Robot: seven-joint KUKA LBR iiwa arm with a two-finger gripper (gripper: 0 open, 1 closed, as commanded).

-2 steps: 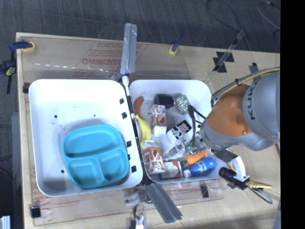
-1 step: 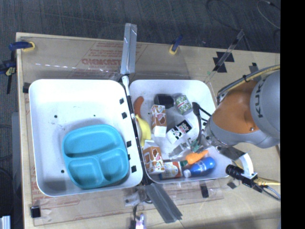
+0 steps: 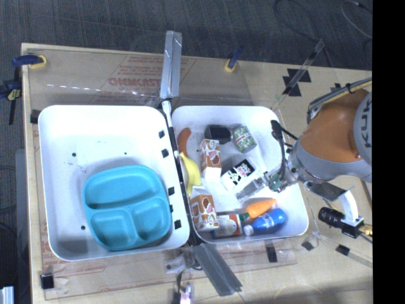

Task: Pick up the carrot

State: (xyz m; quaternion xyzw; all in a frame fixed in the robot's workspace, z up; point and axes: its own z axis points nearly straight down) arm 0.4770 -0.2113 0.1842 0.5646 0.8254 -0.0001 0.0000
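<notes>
Camera view shows the carrot (image 3: 261, 206) in the right bin (image 3: 190, 120), wedged against a blue bottle (image 3: 269, 221), with the claw (image 3: 273, 181) just above, its opening too blurred to tell, so it may grab the bottle.

A rounded orange band (image 3: 330, 132) is being shown above the wrist, with grey casing (image 3: 364, 128) beside it bearing part of dark lettering. A thin black cable (image 3: 283, 133) is being carried along the wrist to the gripper (image 3: 266, 183), which is being seen as a pale metallic block with small greenish parts. A grey ring is being shown under the orange.
</notes>
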